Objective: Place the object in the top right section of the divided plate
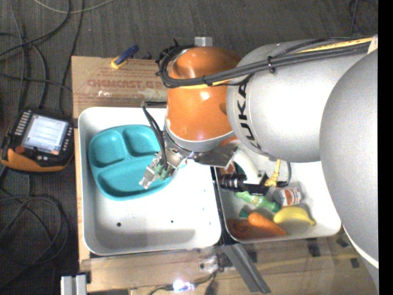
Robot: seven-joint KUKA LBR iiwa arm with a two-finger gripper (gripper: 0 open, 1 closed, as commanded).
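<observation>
A teal divided plate (116, 158) lies in the upper part of the left white bin (147, 226). It has two smaller sections on its far side and one large section on its near side. My gripper (156, 173) hangs over the near right edge of the plate, at the large section's rim, below the top right section (140, 140). A small patch of green shows at the gripper's tip; I cannot tell whether it is a held thing or the plate behind. The orange wrist band and grey arm hide the plate's right rim.
The right bin (328, 223) holds a carrot (266, 222), a banana (295, 216), a small can (290, 196), a green bottle (252, 197) and a brownish item (241, 228). A cardboard sheet (116, 88) lies behind the bins. A teach pendant (40, 140) sits on the floor at left.
</observation>
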